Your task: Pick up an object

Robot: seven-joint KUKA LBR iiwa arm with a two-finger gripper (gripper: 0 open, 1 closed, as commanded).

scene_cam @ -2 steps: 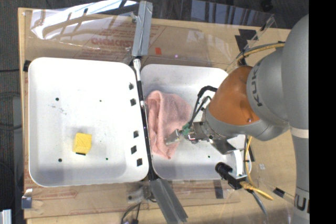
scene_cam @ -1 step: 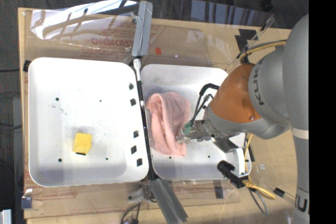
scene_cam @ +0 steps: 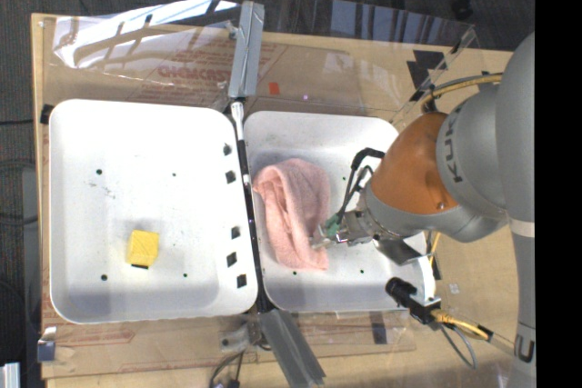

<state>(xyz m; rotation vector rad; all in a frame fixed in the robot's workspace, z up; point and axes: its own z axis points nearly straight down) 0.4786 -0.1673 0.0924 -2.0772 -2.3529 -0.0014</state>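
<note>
A crumpled pink cloth lies in the right bin, against its left wall. A small yellow block rests in the left bin, toward the lower middle. The gripper is low in the right bin, at the cloth's lower right edge, touching or nearly touching the fabric. The grey arm with its orange band covers the right part of that bin.
A metal divider with black clips separates the two bins. Clear plastic sheeting lies behind them on the bench. Black cables and a connector hang near the right bin's front corner.
</note>
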